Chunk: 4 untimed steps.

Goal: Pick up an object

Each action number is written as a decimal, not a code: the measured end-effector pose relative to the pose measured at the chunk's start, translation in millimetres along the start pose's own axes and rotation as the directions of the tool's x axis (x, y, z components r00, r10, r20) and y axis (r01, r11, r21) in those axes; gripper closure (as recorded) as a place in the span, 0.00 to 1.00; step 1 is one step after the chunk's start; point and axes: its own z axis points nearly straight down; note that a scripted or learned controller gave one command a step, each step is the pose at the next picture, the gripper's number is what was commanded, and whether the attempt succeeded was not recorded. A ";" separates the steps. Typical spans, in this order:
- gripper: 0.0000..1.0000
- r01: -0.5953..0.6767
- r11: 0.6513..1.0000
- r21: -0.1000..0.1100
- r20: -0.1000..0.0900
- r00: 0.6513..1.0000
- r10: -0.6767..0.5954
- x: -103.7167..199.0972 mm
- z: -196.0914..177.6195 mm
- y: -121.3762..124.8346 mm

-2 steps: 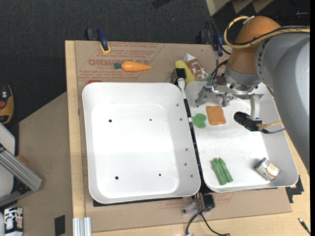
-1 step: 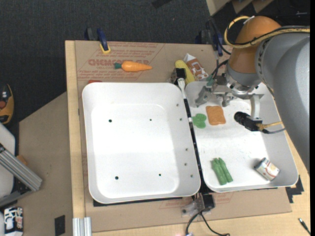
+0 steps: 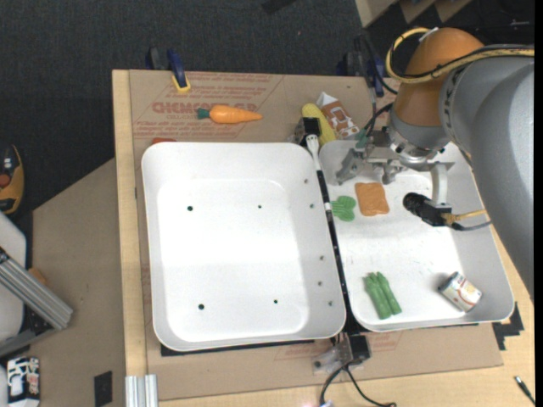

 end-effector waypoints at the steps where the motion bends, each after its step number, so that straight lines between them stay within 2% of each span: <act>1: 0.00 0.000 1.000 0.000 0.000 1.000 0.000 0.0 0.0 0.0; 4: 0.00 0.000 1.000 0.000 0.000 1.000 0.000 -0.4 -0.1 0.0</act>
